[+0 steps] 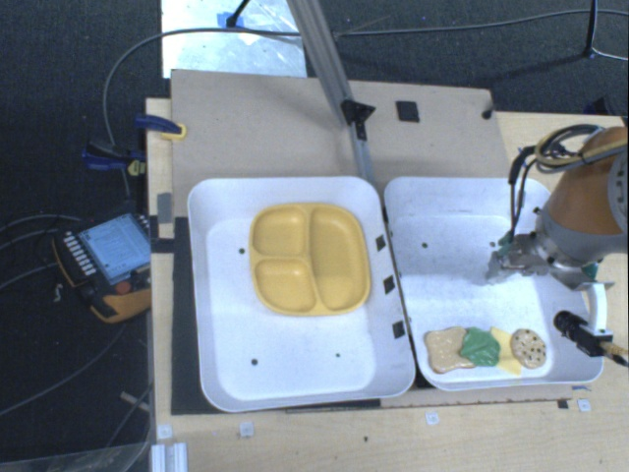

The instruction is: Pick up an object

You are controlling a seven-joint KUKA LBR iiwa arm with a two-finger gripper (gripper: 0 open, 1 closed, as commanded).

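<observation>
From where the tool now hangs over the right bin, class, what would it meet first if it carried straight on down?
Most likely the bare white floor of the right shallow bin, just beneath the tool. The toy food pieces lie nearer the front wall, off that line. Depth is hard to judge from one slanted view.

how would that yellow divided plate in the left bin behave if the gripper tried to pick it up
The plate looks like moulded plastic, so probably stiff and light. It lies flat in the left bin with a low rounded rim, so it will likely slide rather than tip or roll. Its smooth, wide shape may slip from a narrow pinch; the rim seems the only hold.
</observation>
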